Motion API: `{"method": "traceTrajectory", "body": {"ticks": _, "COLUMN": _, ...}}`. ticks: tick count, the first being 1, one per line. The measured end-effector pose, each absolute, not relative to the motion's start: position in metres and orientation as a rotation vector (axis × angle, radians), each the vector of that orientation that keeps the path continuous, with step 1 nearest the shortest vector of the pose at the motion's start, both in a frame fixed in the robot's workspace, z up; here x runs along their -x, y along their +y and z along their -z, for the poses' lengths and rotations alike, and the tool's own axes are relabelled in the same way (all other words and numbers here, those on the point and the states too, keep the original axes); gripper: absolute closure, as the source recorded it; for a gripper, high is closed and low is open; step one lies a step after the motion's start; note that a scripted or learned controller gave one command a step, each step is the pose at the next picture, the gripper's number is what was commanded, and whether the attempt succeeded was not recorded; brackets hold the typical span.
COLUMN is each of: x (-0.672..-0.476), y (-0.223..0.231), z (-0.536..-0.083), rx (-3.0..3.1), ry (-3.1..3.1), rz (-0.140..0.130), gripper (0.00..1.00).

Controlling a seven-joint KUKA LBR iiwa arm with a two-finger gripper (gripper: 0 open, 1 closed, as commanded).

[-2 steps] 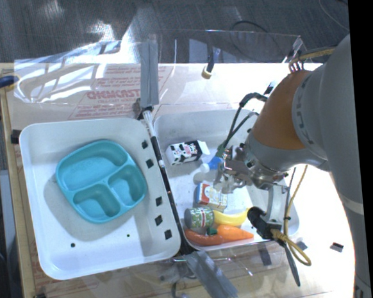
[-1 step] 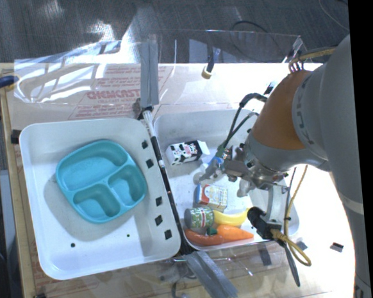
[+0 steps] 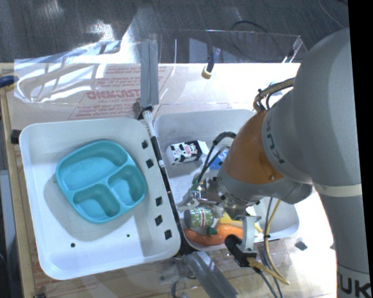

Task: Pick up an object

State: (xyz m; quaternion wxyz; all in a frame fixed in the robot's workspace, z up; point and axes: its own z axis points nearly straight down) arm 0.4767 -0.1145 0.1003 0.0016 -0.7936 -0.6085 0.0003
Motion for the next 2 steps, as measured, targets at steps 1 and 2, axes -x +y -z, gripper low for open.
{"method": "traceTrajectory", "body": {"ticks": 1, "x": -0.478, "y": -0.114, "z": -0.111, "rx": 2.487, "ry": -1.914, "rz": 0.001, "gripper": 1.00}}
{"method": "traceTrajectory", "body": {"ticks": 2, "x": -0.516, "y": -0.062, "z": -0.192, "rx": 2.414, "ry": -2.007, "rz": 0.000, "gripper": 1.00}}
